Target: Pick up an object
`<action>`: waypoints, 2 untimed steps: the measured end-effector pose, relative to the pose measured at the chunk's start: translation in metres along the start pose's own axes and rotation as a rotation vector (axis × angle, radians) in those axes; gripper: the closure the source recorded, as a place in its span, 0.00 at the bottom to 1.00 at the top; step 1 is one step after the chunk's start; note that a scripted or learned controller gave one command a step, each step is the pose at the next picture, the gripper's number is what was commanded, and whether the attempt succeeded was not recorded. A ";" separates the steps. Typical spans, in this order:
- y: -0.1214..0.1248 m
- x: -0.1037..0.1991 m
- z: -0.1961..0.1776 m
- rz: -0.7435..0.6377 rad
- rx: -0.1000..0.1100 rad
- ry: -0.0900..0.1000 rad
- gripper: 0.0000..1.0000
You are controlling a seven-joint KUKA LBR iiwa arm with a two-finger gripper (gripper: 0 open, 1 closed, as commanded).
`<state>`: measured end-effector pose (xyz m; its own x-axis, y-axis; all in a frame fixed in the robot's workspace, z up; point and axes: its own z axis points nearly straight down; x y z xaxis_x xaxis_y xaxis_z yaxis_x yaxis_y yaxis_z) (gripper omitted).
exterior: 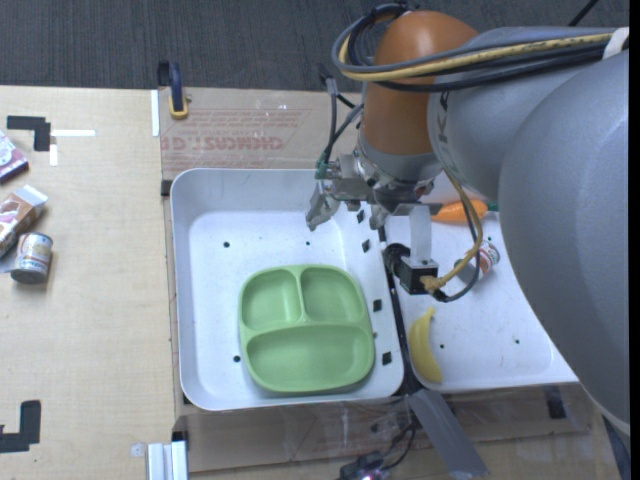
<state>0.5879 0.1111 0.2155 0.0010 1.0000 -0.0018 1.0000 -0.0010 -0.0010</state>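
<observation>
You are looking down on two white bins side by side on a pale wooden surface (pixel 90 368), and the green tray (pixel 305 328) is your best landmark: a three-compartment tray lying flat in the left bin (pixel 200 268), toward that bin's near right corner. The gripper (pixel 372 230) hangs above and just right of the tray's far right corner, over the rims where the two bins meet; you cannot tell from here whether it is apart or together, and nothing shows in it. The arm (pixel 540 188), grey with its orange band, comes in from well right of the tray and covers much of the right bin (pixel 500 348). Just right of the tray, across the rims, a banana (pixel 424 346) lies in the right bin near its front edge. Farther right and beyond the tray, an orange thing (pixel 462 210) peeks out beside the arm, and a small jar-like thing (pixel 486 258) lies below it, both partly hidden. Far left of the tray, outside the bins, a tin (pixel 32 258) and some small packets (pixel 14 213) rest on the surface.
</observation>
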 end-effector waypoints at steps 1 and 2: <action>-0.008 0.019 0.007 -0.002 0.001 0.000 0.00; -0.050 0.082 0.102 0.001 0.001 0.000 0.00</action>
<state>0.5374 0.1933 0.1131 0.0017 1.0000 -0.0014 1.0000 -0.0017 -0.0022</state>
